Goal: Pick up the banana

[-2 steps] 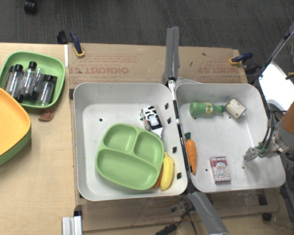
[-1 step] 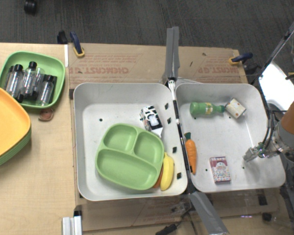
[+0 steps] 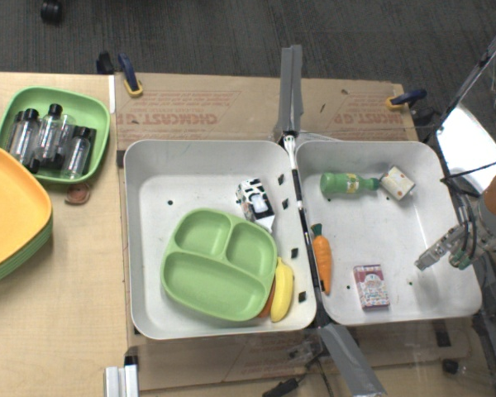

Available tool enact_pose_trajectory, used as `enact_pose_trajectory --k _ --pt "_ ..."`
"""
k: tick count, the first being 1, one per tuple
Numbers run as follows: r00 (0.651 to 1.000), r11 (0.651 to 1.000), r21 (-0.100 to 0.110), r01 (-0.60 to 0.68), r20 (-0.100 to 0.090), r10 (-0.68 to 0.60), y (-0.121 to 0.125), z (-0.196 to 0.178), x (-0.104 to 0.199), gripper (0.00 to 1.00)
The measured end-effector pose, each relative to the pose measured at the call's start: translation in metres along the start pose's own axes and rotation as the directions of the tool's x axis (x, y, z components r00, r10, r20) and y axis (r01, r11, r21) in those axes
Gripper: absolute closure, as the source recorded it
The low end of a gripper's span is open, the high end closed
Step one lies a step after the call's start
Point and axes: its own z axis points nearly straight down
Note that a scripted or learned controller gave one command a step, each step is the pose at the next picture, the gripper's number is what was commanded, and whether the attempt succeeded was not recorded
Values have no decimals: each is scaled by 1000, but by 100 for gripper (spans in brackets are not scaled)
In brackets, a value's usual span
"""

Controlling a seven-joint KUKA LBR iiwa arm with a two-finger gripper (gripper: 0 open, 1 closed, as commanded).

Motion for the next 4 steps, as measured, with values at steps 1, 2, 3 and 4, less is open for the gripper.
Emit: enact_pose_trajectory --k 1,2,3,4 --pt "974 974 -1 227 1 -227 0 -16 -1 100" --pt "890 890 -1 456 -2 -456 10 -16 13 100" --pt "739 739 -2 674 1 -674 26 -15 -19 100" --pt "703 703 -2 712 -2 -712 8 30 -5 100"
